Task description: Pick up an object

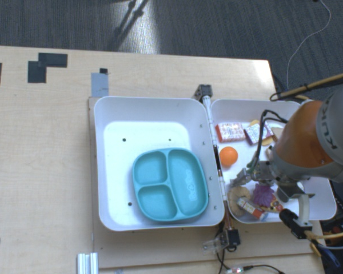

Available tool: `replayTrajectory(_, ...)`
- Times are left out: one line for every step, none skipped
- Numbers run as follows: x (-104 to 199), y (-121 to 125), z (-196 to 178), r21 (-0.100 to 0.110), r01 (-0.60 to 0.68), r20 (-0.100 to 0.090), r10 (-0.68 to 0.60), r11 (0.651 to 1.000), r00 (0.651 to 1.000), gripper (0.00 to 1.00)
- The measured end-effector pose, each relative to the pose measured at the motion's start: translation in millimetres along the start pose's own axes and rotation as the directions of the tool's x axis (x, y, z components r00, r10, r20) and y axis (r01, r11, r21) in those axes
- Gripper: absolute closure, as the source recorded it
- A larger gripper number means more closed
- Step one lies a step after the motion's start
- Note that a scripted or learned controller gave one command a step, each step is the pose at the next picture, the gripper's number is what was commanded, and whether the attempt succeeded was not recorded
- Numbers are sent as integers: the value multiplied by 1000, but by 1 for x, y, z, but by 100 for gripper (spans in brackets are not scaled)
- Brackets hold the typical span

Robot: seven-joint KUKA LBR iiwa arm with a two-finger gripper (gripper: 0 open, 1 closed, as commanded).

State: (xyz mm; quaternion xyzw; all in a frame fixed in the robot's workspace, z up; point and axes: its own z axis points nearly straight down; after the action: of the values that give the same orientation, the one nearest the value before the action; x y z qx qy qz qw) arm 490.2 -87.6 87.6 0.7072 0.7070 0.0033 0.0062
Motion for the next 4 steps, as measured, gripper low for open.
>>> replayTrajectory(0, 2, -11, -5, 2, 0, -2, 1000, 1000, 100)
replayTrajectory(1, 2, -11, -5, 2, 0, -2, 1000, 1000, 0)
replayTrajectory(1, 4, -22, -8, 3, -1, -3, 1000, 1000, 100)
replayTrajectory(1, 4, -22, -8, 4, -1, -4, 1000, 1000, 0)
